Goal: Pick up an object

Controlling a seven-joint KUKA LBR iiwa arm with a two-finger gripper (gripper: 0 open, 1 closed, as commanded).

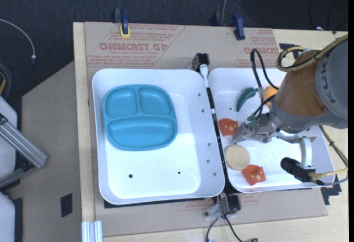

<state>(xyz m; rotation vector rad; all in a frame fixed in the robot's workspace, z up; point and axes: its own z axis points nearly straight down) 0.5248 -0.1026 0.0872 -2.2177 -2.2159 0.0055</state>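
The right bin [276,183] holds several small objects: a red piece [227,126] near its left wall, a round tan disc [237,156], a red cube-like piece [254,174] near the front, a green curved item [245,97] and an orange item [269,92] at the back. My gripper [250,131] hangs low in this bin, just right of the red piece and above the tan disc. Nothing shows between its fingers.
The left bin [116,180] holds a blue divided plate [140,117]. A black divider strip [210,108] runs between the bins. The arm's orange band and grey body [310,97] cover the right bin's right half. Blue clamps [124,21] stand on the bench's far edge.
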